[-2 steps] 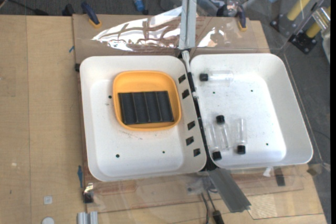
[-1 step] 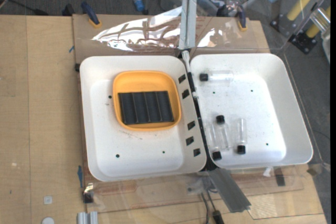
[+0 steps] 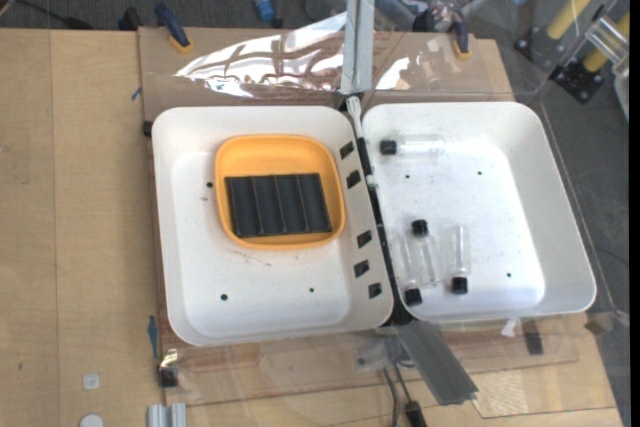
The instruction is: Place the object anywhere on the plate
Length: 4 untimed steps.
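You've got two white bins side by side on the bench (image 3: pixel 60 215): left bin (image 3: pixel 190 305), right bin (image 3: pixel 530 215). In the left bin sits the orange plate (image 3: pixel 280 155), a ribbed black slab (image 3: pixel 277 203) lying on it. Right bin holds clear vials with black caps: one far (image 3: pixel 412 147), three near (image 3: pixel 435 260). Fingers: cannot tell.

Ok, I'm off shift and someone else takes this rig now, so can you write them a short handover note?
Gripper: I can't report its state from the camera view.
Left bin: orange plate with a dark ribbed block already lying on it.
Right bin: four clear vials with black caps, one near the top, three grouped low by the divider.
Done: block sits on the plate.
Left: the vials are off the plate, if they count.
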Each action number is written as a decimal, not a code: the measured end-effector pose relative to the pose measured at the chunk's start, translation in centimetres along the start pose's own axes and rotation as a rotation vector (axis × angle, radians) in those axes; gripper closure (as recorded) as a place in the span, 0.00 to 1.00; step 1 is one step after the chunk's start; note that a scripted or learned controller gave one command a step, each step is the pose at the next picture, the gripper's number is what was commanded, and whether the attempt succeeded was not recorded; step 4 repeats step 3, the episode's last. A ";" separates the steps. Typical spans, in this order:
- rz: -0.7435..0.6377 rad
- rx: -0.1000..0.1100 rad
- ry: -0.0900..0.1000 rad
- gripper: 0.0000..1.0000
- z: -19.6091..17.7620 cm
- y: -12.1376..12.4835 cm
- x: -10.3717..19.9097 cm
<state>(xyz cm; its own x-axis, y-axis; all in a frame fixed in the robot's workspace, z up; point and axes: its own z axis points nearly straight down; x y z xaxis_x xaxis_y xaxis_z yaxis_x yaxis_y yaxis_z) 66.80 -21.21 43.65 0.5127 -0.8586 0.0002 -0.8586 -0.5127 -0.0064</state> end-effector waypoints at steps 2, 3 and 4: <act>-0.421 0.000 0.000 1.00 0.2 0.2 0.4; -0.835 0.000 -0.001 1.00 0.1 0.4 0.7; -0.835 0.000 -0.001 1.00 0.1 0.4 0.7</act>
